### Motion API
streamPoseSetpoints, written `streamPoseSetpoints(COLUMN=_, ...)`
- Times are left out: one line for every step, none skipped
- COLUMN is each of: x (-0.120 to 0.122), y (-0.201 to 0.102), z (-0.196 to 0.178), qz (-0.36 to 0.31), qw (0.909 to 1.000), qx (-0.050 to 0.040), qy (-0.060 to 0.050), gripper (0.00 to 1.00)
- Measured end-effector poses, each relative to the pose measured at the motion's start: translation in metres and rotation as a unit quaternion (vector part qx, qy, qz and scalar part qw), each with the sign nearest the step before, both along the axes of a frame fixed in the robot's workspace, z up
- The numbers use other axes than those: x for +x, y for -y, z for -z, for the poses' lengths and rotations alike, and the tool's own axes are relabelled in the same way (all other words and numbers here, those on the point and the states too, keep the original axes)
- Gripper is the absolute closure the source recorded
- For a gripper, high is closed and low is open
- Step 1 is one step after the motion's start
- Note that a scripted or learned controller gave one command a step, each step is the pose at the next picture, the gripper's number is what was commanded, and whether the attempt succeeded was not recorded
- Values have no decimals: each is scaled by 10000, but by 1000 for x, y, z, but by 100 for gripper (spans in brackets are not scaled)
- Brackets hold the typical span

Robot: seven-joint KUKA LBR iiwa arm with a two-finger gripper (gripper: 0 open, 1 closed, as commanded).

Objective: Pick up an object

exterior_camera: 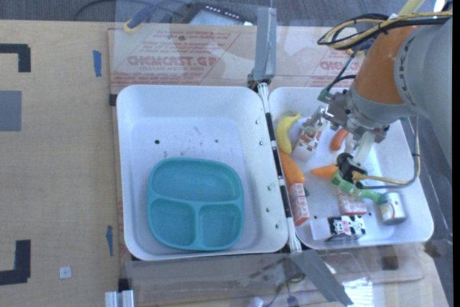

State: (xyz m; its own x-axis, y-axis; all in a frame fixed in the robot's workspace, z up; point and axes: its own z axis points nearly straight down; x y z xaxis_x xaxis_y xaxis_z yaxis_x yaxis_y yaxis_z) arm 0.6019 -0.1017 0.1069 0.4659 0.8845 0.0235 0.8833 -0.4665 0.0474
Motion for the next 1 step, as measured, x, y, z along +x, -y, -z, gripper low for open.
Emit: streamPoseSetpoints(x=-6, y=3, z=0, qz=321, qw=9995, qx=37, qy=-5, gripper=0)
